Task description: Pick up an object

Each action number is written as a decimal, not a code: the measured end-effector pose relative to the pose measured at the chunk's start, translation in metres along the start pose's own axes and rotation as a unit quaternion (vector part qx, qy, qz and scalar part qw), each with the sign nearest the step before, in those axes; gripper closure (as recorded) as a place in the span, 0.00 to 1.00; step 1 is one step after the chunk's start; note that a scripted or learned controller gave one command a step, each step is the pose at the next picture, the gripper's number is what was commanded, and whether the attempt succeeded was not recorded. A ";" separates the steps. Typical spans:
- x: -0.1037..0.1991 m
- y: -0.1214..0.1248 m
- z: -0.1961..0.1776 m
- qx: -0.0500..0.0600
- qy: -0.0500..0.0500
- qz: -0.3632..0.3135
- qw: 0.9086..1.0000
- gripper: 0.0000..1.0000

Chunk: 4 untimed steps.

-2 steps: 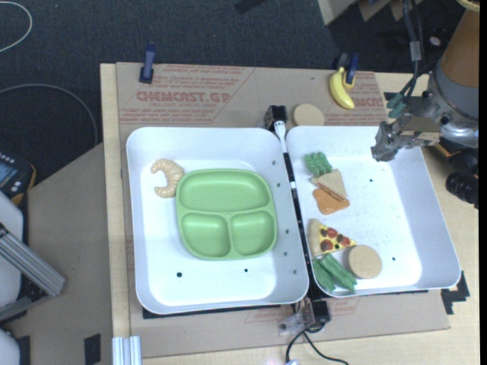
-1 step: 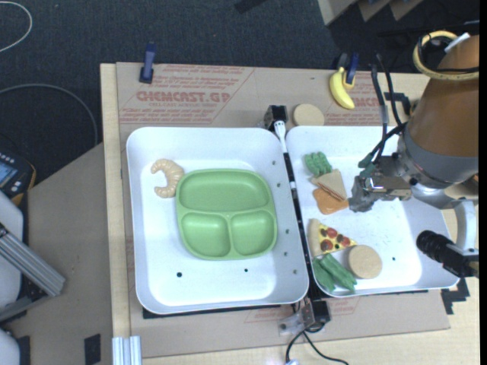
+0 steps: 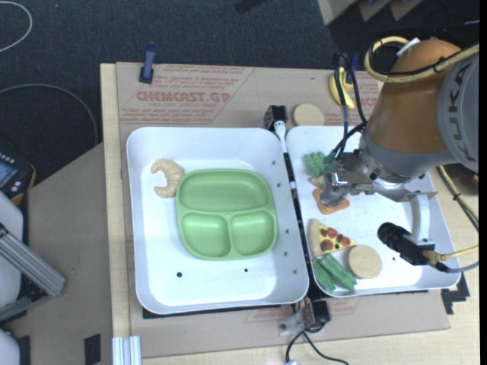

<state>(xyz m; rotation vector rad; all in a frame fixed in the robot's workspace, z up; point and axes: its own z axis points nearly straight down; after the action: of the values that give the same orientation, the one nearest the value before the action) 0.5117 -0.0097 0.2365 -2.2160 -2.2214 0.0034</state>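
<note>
Biggest worry first: the arm [image 3: 418, 105] is hunched low over the right bin [image 3: 437, 280] and its gripper [image 3: 332, 190] sits right down among the toy food at the bin's far left, so my guess is it could easily nudge a piece instead of catching it, or snag two at once since they're crowded there. Honestly can't tell whether the tool is clenched or released, the wrist hides too much, and I can't see anything clearly held. The left bin [image 3: 152, 265] holds a green divided plate [image 3: 227, 213] sitting roughly in the middle, nothing in its compartments, with a croissant [image 3: 167, 176] just beside its far-left corner. The right bin has the small stuff: a leafy green piece [image 3: 315, 162] just left of the gripper, an orange flat piece [image 3: 335, 203] directly under it, which looks like the likely target, then nearer the camera a pizza slice [image 3: 330, 238], a round cracker [image 3: 364, 261] and green pea pods [image 3: 335, 274] bunched near the bin's near-left corner. That orange piece lies flat, so fingers could just skate over it.
</note>
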 end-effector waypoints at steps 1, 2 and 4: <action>0.088 0.016 -0.053 -0.005 0.000 -0.002 1.000 1.00; 0.147 -0.029 0.000 0.002 0.000 -0.001 1.000 1.00; 0.229 0.047 0.016 -0.005 0.000 -0.001 1.000 1.00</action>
<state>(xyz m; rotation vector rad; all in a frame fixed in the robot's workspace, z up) 0.5585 0.2192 0.2204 -2.2196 -2.2283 -0.0094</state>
